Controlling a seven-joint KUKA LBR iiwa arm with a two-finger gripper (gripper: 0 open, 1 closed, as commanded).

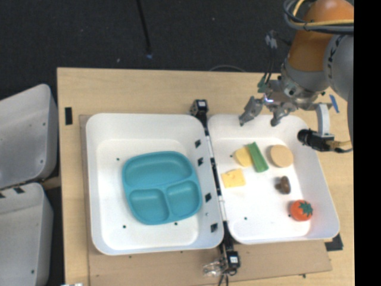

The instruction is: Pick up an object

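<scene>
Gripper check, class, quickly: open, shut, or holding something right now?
Gripper: open, holding nothing, above the back edge of the right bin.

A robotics lab is showing itself here: a pale wooden desk (149,79) is sitting on dark carpet, carrying two shallow white bins (101,159) clipped together side by side. Toy food pieces are lying in the bin right of the teal divided tray (161,186), and a cable-wrapped industrial arm (312,46) is hanging above that bin's far edge.
</scene>
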